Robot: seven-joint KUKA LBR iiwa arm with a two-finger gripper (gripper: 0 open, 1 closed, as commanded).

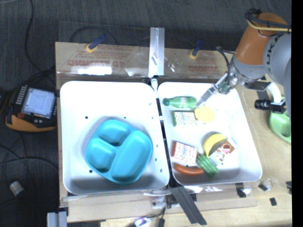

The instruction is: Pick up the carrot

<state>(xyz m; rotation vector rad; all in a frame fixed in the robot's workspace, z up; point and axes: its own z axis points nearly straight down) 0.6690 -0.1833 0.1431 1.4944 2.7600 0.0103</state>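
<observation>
The carrot [187, 170] lies flat along the near edge of the right bin [246, 126], its orange body pointing left and its green leafy top to the right. A red and white packet touches it from above. My gripper [205, 98] hangs over the far part of the same bin, just above a yellow round item [204, 114] and right of a green bottle [180, 101]. It is well away from the carrot, with nothing seen in its grasp.
A banana [213, 141] with a small carton [224, 151] beside it, a red and white packet [183, 152] and a green-printed packet [184, 118] also lie in the right bin. The left bin [75, 103] holds a blue divided tray [118, 150].
</observation>
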